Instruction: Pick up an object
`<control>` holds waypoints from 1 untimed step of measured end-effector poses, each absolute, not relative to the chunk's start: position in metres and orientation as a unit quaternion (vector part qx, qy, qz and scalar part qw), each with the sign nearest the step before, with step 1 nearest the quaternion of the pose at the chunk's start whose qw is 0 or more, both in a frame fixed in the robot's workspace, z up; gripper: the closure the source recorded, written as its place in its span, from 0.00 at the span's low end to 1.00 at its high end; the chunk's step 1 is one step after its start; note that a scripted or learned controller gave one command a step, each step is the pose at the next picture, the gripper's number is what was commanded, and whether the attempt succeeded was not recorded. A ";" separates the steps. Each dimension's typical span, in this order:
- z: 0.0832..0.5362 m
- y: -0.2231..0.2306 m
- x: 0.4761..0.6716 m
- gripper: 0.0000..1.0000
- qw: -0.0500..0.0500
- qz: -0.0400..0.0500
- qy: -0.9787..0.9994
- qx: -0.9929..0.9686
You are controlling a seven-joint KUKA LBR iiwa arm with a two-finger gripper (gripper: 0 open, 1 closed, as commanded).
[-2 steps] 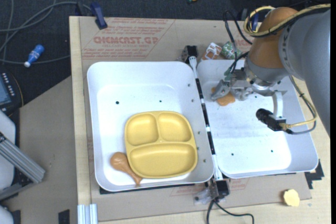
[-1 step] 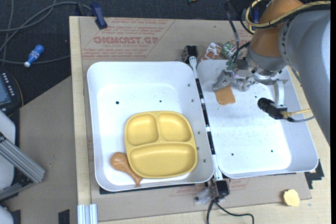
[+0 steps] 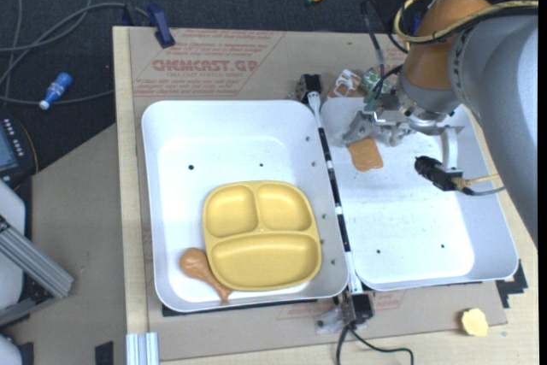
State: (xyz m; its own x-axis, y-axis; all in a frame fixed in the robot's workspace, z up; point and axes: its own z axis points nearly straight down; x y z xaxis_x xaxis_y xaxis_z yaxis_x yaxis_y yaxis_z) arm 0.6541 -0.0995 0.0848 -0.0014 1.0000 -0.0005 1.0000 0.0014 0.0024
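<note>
The gripper [image 3: 381, 131] is seen low over the far end of the right bin [image 3: 410, 256], just above a flat brown piece [image 3: 366, 155]; whether the jaws are apart or together cannot be told — nothing is seen between them; in the left bin [image 3: 171, 141] a yellow divided plate [image 3: 259, 235] is found, an orange spoon [image 3: 202, 267] touching its near-left corner.

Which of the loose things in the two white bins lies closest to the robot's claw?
The small flat brown piece in the right bin, just below the gripper. The yellow divided plate and the orange spoon lie in the left bin.
</note>
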 end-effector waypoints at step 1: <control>0.085 -0.097 0.656 0.00 0.001 0.000 0.707 0.707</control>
